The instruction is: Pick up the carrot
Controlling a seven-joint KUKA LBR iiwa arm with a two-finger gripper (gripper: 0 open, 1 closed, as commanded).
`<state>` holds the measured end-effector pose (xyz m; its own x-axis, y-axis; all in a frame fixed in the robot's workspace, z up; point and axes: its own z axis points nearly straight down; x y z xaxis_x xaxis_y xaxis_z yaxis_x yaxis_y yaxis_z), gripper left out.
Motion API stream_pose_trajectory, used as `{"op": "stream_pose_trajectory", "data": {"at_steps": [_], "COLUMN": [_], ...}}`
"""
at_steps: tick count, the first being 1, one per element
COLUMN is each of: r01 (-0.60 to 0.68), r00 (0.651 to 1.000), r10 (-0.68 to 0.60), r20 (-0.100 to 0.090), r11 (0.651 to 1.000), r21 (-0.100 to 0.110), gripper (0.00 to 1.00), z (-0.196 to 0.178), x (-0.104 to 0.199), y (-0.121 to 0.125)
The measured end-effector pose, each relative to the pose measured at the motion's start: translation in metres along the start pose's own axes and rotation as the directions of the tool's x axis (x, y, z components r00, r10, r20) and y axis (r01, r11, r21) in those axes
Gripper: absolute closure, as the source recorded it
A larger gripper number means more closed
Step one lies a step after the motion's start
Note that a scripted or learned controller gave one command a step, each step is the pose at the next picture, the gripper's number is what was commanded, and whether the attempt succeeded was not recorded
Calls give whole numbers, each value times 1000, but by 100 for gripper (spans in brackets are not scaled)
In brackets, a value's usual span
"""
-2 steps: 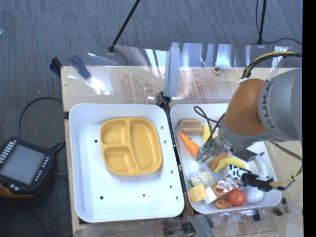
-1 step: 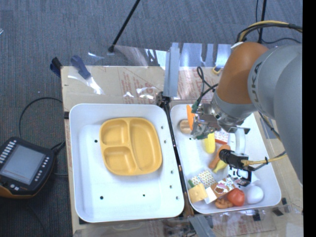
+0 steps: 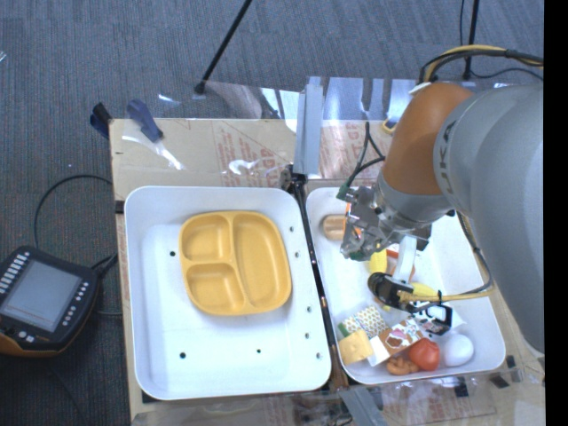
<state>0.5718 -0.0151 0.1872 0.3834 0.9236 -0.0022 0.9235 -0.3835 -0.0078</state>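
My gripper (image 3: 358, 236) hangs low over the upper left part of the right bin (image 3: 484, 327), under the grey arm with its orange band. A small green bit (image 3: 352, 252) shows right at its lower tip; whether that belongs to the carrot I cannot tell. A tan rounded piece (image 3: 333, 227) lies just left of the gripper. The arm hides much of the bin's back half. No full carrot shape can be made out among the toy foods.
A yellow divided plate (image 3: 235, 262) lies in the left bin (image 3: 151, 344). At the right bin's front sit a red tomato (image 3: 425, 354), a white egg (image 3: 458, 351), a yellow cheese wedge (image 3: 355, 348) and several small packets. A yellow cable (image 3: 444, 293) loops over the bin.
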Motion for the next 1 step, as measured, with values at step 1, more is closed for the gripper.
{"op": "stream_pose_trajectory", "data": {"at_steps": [1], "r01": [386], "r00": [923], "r10": [-386], "r20": [2], "r11": [923], "r21": [-6], "gripper": [100], "z": [-27], "x": [-59], "y": [37]}}
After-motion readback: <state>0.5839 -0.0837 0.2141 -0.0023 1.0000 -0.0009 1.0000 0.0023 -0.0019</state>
